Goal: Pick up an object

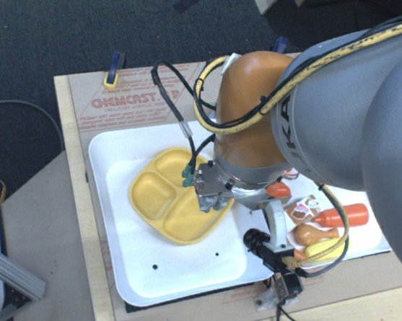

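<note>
While the arm (311, 106) hangs over the bins, a yellow divided tray (168, 196) lies just left of its wrist, long axis running diagonally.

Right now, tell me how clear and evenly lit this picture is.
Camera view: lighting is soft and even, the yellow tray sharp against the white bin; faint shadow under the arm; the arm's near bulk looks slightly soft; items in the right bin are partly hidden.
</note>
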Robot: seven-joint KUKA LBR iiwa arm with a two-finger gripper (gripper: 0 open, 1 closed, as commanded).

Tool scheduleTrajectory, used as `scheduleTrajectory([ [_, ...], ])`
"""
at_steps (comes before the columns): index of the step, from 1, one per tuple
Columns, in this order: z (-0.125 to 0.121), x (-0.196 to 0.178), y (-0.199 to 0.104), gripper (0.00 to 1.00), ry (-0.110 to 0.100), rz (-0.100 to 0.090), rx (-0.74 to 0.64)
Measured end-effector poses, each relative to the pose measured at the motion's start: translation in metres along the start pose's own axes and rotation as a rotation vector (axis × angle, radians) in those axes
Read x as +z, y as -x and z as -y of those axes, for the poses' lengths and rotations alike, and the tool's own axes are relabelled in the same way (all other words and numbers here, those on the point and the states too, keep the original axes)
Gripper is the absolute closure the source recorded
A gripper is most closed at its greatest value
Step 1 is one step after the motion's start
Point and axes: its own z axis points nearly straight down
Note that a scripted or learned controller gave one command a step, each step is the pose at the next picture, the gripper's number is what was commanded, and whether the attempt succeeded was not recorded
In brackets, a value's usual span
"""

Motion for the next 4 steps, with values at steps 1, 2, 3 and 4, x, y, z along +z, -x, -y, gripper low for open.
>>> scheduleTrajectory([
  [1,0.002,0.029,0.046,1.00,-0.016,0.006,0.013],
  [2,0.000,-0.048,-0.041,1.00,-0.002,-0.001,-0.003],
  [3,-0.060,0.065,0.045,1.00,-0.016,0.008,0.016],
  [4,-0.118,0.047,0.087,1.00,-0.004,0.006,0.010],
])
